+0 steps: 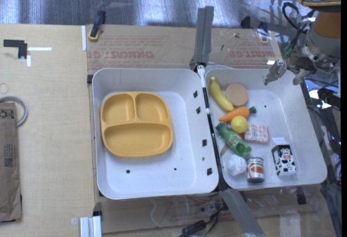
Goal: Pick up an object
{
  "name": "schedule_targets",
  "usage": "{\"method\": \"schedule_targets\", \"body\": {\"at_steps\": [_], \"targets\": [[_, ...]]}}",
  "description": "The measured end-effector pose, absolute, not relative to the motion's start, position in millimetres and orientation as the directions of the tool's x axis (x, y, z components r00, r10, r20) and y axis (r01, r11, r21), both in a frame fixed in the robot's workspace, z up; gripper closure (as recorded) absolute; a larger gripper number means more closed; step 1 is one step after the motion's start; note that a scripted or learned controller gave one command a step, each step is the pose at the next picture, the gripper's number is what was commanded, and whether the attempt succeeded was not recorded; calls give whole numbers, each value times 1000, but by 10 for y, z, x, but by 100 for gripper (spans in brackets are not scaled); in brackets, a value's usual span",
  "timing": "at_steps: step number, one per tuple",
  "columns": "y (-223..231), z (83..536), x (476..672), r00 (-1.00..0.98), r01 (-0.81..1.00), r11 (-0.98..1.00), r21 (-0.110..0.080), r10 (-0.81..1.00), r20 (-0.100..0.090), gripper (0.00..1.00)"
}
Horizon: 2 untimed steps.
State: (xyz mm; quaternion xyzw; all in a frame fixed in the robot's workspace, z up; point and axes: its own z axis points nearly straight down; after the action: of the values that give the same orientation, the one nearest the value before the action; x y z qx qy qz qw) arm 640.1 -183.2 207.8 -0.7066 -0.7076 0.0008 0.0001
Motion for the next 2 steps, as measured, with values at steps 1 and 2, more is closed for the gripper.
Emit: {"method": "schedule_targets", "body": {"at_steps": [1, 2], "targets": [[-1834, 2167, 6406, -4, 1000, 4, -1, 1000, -3, 100], [-2228, 3081, 6524, -3, 1000, 3, 1, 1000, -3, 100]]}}
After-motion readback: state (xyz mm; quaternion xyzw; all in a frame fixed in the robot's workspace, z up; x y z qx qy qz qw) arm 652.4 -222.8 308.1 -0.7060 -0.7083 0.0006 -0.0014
